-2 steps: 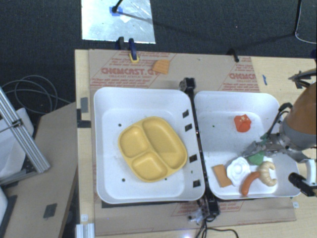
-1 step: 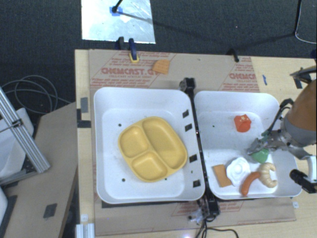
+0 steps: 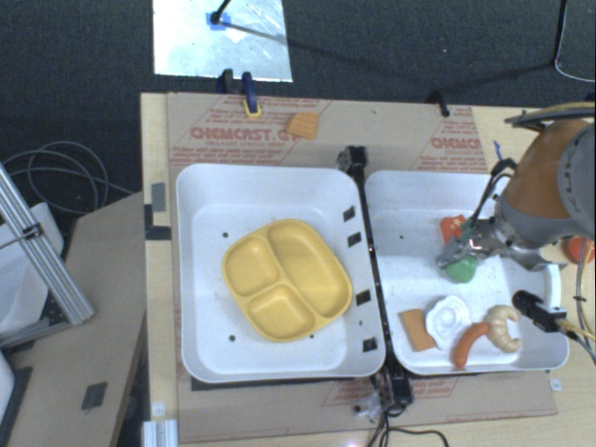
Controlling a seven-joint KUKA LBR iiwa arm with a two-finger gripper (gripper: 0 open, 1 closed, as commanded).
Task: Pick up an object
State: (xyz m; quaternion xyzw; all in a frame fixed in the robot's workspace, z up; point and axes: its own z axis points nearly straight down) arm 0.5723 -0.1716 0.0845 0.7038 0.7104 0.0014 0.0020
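A: Left bin (image 3: 200,250)?
B: Yellow divided plate (image 3: 286,279) takes the middle; bare floor along the walls all round it.
A: Right bin (image 3: 400,212)?
B: Upper-left floor open. Arm (image 3: 549,180) overhangs from the right; green object (image 3: 459,269) and orange object (image 3: 452,226) under the wrist. Near wall crowded: cracker (image 3: 416,329), fried egg (image 3: 448,316), sausage (image 3: 468,341), croissant (image 3: 504,328).
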